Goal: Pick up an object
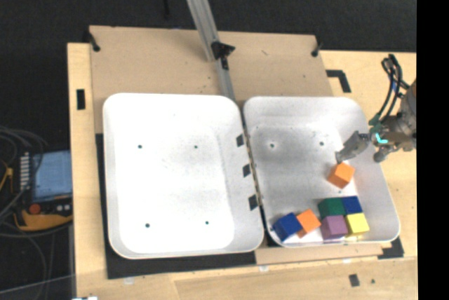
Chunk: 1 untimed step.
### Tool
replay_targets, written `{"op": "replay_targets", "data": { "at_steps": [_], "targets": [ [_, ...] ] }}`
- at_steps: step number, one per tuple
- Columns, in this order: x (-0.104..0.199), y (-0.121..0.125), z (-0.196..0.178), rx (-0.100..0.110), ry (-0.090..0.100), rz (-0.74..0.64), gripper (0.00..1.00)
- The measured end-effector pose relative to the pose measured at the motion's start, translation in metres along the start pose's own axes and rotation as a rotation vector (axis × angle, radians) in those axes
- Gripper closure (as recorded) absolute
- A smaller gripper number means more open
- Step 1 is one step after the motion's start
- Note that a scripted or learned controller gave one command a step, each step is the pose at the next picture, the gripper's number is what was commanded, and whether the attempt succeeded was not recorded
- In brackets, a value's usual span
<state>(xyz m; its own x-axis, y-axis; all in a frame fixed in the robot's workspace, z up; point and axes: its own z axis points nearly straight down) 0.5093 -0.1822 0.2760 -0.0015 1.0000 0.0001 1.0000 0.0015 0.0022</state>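
- Two white bins sit side by side on the desk (280, 53): a left bin (175, 106) and a right bin (302, 113), their inner rims touching.
- The left bin's floor shows a few small dark dots.
- Seven cubes lie in the right bin.
- Two are orange: one orange cube (342, 174) lies alone toward the right side of the bin, tilted; the second orange cube (309, 221) is in the cluster at the near edge.
- Two are blue: a blue cube (287, 226) at the left end of the cluster, touching the second orange one, and a small blue cube (351, 205) at the back right of the cluster.
- One green cube (331, 208) is just left of the small blue one.
- One purple cube (334, 226) and one yellow cube (358, 223) sit side by side in front of the green and blue pair.
- The pincer (363, 146) reaches in from the right over the right bin's right side, a grey finger (349, 147) slanting down toward the lone orange cube, its tip just above and apart from it.
- No cube is between the fingers; how far the pincer is spread I cannot tell.
- A metal rail (200, 8) slants from the top down to the seam between the bins.
- Left of the desk sit a blue box (52, 176) and some cables (17, 144).
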Motion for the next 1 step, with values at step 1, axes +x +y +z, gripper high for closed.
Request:
{"op": "replay_targets", "data": {
  "at_steps": [1],
  "targets": [
    [-0.0115,-0.002,0.0543,0.006,-0.001,0.003,0.0]
  ]
}}
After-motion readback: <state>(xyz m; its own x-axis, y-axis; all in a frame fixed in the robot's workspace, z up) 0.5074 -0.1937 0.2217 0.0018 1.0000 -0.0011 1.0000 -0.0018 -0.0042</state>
